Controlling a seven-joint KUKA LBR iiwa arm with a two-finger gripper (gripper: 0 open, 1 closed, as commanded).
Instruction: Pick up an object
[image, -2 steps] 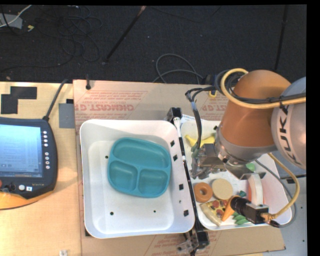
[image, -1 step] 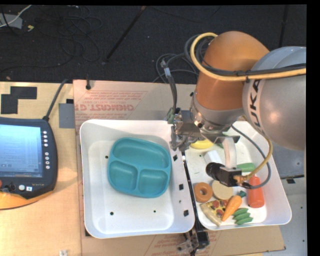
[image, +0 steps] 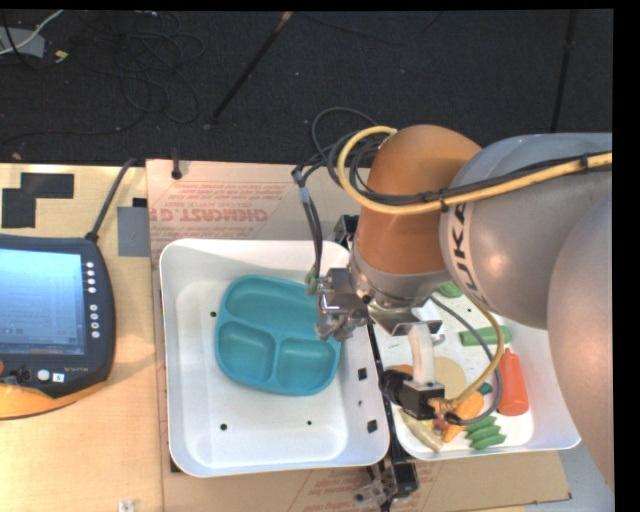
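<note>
A teal divided plate (image: 272, 345) lies flat in the left white bin (image: 200, 420). My gripper (image: 329, 322) hangs low over the plate's right rim, close to the wall between the two bins. The orange-banded wrist above it hides much of the right bin (image: 545, 430). Nothing shows as held. In the right bin lie an orange carrot-like piece (image: 511, 385), green pods (image: 486, 432), a tan disc (image: 457, 378) and a small orange bit (image: 466, 405).
A teach pendant with a lit screen (image: 45, 310) rests on the bench at far left. Cardboard (image: 230, 205) lies under the bins. The left bin's floor shows bare white around the plate, mostly in front and to the left.
</note>
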